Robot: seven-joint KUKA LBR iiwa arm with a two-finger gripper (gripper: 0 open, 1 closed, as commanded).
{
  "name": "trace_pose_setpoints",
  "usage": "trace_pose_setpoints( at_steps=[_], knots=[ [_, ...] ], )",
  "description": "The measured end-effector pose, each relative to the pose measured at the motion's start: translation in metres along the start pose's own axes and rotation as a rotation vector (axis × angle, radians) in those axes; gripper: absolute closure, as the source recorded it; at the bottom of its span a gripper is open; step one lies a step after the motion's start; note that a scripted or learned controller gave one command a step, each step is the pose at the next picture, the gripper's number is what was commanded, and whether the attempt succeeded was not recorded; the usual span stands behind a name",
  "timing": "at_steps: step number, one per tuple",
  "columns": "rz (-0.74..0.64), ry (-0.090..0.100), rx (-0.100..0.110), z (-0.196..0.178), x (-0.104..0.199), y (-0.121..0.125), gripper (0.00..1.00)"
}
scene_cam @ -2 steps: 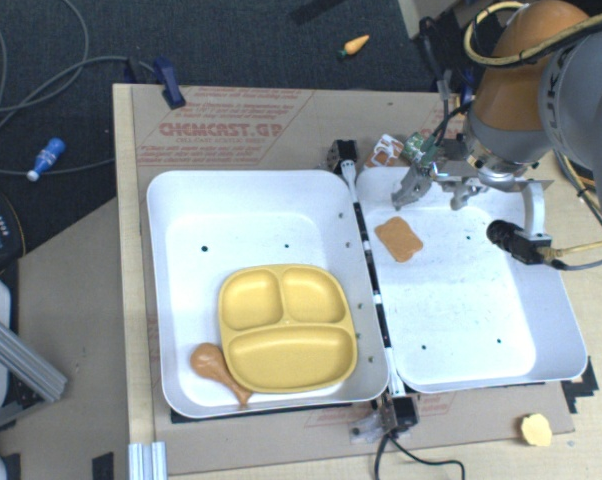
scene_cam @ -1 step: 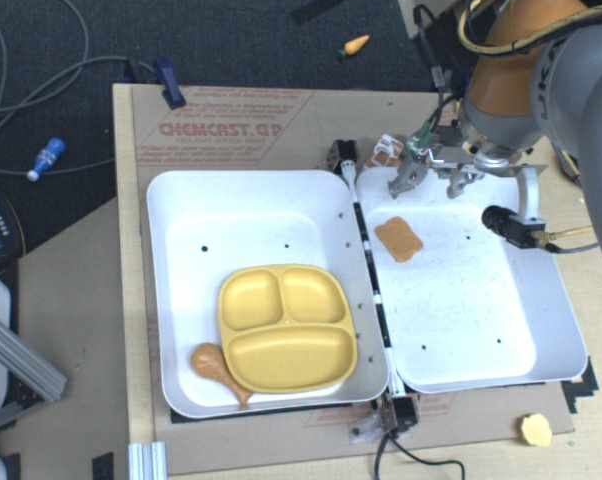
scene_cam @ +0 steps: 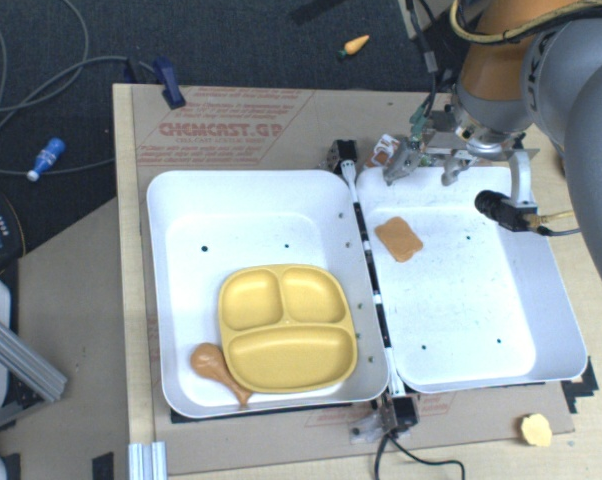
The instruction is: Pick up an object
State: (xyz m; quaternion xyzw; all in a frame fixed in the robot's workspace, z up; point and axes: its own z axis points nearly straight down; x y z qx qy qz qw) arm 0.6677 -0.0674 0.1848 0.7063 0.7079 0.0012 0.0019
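Currently I am surveying the bench from its 9 o'clock side toward 3 o'clock. In the left bin (scene_cam: 181,218) I am seeing a yellow divided plate (scene_cam: 285,327) lying flat toward 6 o'clock, with a toy drumstick (scene_cam: 217,368) touching its rim at the plate's 8 o'clock. Both are well apart from the arm.

In the right bin (scene_cam: 501,308) a tan bread slice (scene_cam: 398,238) is lying flat near the divider, toward the bin's 10 o'clock corner, with bare floor around it. I am treating this as the candidate object, since it is the thing nearest the tool.

The gripper (scene_cam: 427,168) is hanging over the back rim of the right bin, at about 1 o'clock from the bread slice. Its fingers are standing apart and nothing is between them.

Procedure as I judge it:
1. I am planning to shift the tool toward 7 o'clock until it is centred over the slice.
2. I am advising that the fingers be aligned across the slice's narrower span before descent.
3. I am expecting a flat, thin item to slip under closing fingers, so the descent should reach the bin floor.
4. I am keeping clearance from the divider wall, which is just beside the slice at its 9 o'clock.
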Motion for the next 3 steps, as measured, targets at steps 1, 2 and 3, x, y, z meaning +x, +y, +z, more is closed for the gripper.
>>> trace_pose_setpoints(
  at_steps=[1, 2, 3],
  knots=[
    [0.005, 0.002, 0.011, 0.000, 0.002, -0.077, 0.00],
    [0.005, 0.001, 0.011, 0.106, -0.027, -0.075, 0.00],
    [0.002, 0.000, 0.001, 0.100, -0.042, -0.049, 0.00]
  ],
)
